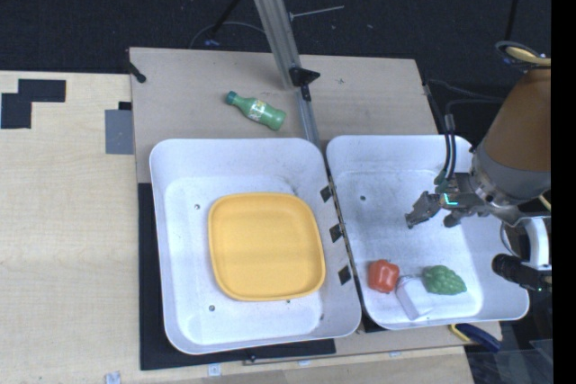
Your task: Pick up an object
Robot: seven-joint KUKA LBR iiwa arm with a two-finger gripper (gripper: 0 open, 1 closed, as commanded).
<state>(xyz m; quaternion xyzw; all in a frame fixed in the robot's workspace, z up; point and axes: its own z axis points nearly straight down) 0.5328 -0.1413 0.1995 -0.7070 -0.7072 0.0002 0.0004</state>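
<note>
In the right bin (387, 166), near its front edge, lie a red pepper-like object (383, 275), a green leafy lump (444, 281) and a small white block (413, 299). My gripper (433, 214) hangs over the middle right of this bin, behind those three objects and apart from them. Its fingers are spread open with nothing between them. The orange-banded wrist (522, 135) reaches in from the right.
A yellow square plate (266, 245) fills the middle of the left bin (180, 193). A green bottle (256, 110) lies on the bench behind the bins. A metal rail (279, 13) slants up from between the bins.
</note>
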